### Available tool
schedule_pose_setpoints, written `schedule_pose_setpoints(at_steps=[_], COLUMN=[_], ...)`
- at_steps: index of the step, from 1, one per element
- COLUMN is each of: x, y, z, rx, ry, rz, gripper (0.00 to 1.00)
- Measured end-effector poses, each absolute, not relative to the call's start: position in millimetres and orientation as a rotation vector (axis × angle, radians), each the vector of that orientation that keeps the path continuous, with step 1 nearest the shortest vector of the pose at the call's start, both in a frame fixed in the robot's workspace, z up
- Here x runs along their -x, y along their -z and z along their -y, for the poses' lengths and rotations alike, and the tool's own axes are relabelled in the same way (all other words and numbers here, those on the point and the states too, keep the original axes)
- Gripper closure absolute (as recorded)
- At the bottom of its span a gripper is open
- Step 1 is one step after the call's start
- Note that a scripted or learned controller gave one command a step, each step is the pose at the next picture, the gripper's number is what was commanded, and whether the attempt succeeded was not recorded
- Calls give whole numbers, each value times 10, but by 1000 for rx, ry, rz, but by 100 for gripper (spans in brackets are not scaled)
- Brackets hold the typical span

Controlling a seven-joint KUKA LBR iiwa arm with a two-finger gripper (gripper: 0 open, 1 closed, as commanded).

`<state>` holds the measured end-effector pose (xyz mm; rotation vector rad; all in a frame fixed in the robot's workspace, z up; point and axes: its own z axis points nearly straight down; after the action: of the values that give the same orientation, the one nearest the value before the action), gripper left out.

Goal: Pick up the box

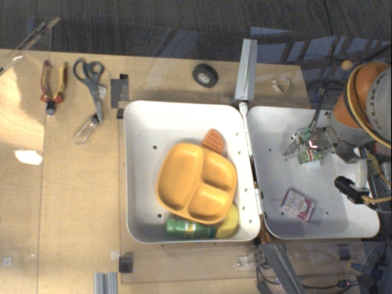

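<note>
Small box (297,204) flat in right bin (269,164), below-left of gripper (308,146); grip state unclear.

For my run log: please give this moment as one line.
arm: over right bin | gripper: above bin floor, nothing seen held | box: flat in right bin, apart from gripper | left bin: yellow tray | pick: not done

My arm (367,106) shows a rounded grey shell with an orange band above the wrist. Black cables loop around it, and the gripper (306,146) end carries green and small red parts.
</note>
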<state>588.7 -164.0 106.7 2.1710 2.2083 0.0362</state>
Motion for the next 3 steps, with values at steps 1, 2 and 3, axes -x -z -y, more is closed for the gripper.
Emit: schedule_pose_setpoints(at_steps=[1,2,3], x=[-4898,-4924,-4927], y=[-888,-894,-894], z=[1818,1283,1279], rx=[-2200,-2414,-2476], ry=[-7,-17,-19], rz=[-2228,-1989,-1911], gripper=[0,0,0])
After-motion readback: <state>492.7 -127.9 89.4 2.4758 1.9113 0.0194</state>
